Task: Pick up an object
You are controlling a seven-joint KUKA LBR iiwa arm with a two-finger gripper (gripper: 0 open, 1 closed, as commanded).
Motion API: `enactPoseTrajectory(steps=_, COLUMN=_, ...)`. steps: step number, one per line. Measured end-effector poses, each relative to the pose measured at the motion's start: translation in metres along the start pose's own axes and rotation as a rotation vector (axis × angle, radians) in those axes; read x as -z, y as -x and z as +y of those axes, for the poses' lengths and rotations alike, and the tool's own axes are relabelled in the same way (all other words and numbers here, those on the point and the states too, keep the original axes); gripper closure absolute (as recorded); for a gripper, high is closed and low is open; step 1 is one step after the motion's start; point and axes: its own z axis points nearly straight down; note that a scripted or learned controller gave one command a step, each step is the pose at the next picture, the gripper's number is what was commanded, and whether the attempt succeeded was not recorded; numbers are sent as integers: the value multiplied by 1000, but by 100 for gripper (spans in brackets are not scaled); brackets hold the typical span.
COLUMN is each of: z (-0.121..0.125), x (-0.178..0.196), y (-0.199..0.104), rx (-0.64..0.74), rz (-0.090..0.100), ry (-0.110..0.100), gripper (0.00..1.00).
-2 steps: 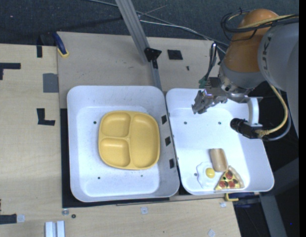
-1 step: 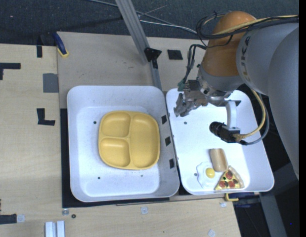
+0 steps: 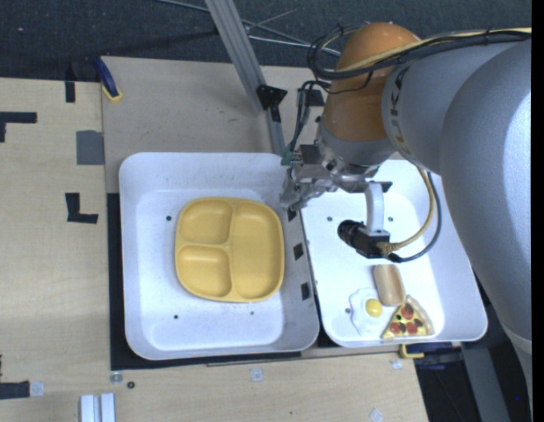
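Nearest the camera, a toy pizza slice (image 3: pixel 407 320), a white fried egg (image 3: pixel 368 309) and a tan hot-dog bun (image 3: pixel 388 284) lay in the right white bin (image 3: pixel 460 310). A yellow three-compartment plastic plate (image 3: pixel 229 249) sat in the left white bin (image 3: pixel 157 262). Farther back, the tool (image 3: pixel 293 196) hovered over the rims between the bins; its state could not be told.

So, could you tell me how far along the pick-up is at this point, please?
Nothing looks picked up yet. The hot dog, fried egg and pizza slice all lie on the floor of the right bin, and the yellow divided plate sits in the left bin. The gripper hangs over the ridge between the bins, away from the food. Reaching, grasping and lifting all remain.
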Motion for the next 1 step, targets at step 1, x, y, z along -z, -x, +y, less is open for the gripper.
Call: enactPoseTrajectory(steps=1, z=13, x=-2, y=-47, rx=0, rz=0, ry=2, gripper=100)
